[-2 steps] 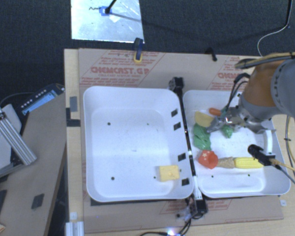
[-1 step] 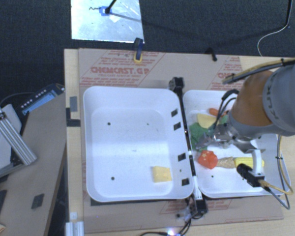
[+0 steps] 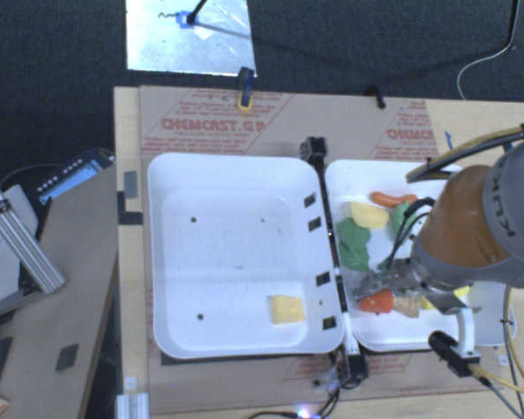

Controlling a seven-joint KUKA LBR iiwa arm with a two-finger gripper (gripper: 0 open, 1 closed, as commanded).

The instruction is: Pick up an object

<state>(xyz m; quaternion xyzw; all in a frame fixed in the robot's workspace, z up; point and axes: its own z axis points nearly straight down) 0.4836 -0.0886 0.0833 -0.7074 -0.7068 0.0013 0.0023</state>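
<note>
The arm [image 3: 480, 221] covers much of the right bin [image 3: 354, 175], hiding whatever lies beneath it. The arm itself runs off the right edge. The gripper [image 3: 375, 288] is blurred among the objects.

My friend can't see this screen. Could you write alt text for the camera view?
A grey and orange robot arm reaches from the right, its gripper low over a red item in the right bin, beside green, yellow and orange pieces. The left bin holds one yellow block.
</note>
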